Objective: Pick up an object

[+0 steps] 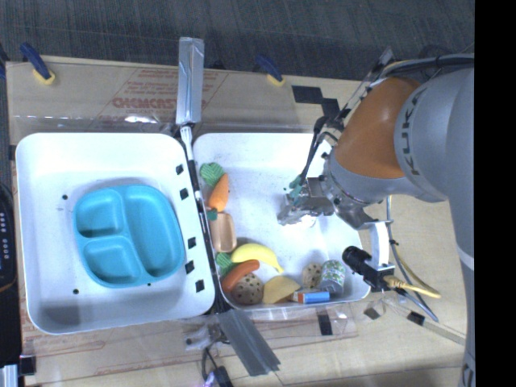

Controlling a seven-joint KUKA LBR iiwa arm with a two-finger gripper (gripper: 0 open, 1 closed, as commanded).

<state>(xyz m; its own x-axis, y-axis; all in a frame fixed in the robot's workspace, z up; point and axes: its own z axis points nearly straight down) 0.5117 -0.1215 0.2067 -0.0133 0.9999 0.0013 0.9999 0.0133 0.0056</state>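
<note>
Camera view: toy foods crowd the right bin's (266, 147) left wall and lower edge, with a carrot (218, 192) at 10 o'clock from the bin's middle, a banana (256, 255) at 7 o'clock, and a small can (332, 275) at 5 o'clock. My gripper (297, 210) hangs over the bare floor at centre; how my jaws stand, I cannot tell. The left bin (48, 160) holds a blue divided tray (127, 234).

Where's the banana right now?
The banana lies in the right bin, near its lower left corner, just right of the divider, with the cookie right below it.
</note>
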